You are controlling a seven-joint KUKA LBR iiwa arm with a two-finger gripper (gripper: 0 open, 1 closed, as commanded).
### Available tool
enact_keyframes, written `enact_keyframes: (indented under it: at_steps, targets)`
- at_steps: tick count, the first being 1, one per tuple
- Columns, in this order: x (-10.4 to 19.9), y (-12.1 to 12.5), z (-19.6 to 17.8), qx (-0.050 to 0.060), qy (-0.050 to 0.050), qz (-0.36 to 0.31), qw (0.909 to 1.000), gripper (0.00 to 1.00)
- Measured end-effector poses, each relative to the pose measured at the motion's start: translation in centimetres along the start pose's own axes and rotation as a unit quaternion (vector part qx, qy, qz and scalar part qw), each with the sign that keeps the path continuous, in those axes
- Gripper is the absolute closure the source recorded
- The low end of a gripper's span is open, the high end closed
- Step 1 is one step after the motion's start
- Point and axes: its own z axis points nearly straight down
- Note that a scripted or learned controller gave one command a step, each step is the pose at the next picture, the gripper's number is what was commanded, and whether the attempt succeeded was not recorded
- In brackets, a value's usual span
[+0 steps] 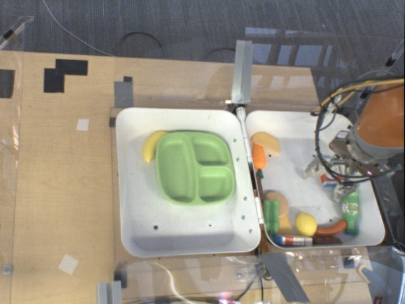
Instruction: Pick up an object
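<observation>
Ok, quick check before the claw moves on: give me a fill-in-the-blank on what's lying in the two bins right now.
1. The green divided tray lies in the ____ bin.
2. The yellow banana peeks out from the tray's ____ edge.
3. The lemon sits in the ____ bin.
4. The arm's band above the wrist is ____.

Missing words: left; left; right; orange

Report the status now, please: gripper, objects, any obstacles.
Gripper low over right bin, near green bottle. Nothing seen held. Cables hang by wrist.
</observation>
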Motion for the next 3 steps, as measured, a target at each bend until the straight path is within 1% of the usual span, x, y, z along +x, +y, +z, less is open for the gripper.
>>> enact_keyframes:
  at_steps: [1,2,3]
  targets:
    - [0.2,0.4,0.0,0.002,-0.001,-0.02,0.9998,0.0]
    - [-0.6,-0.7,0.0,0.0,0.0,-0.042,0.9991,0.0]
    - [0.7,0.9,0.0,0.001,-0.001,-0.036,0.9993,0.0]
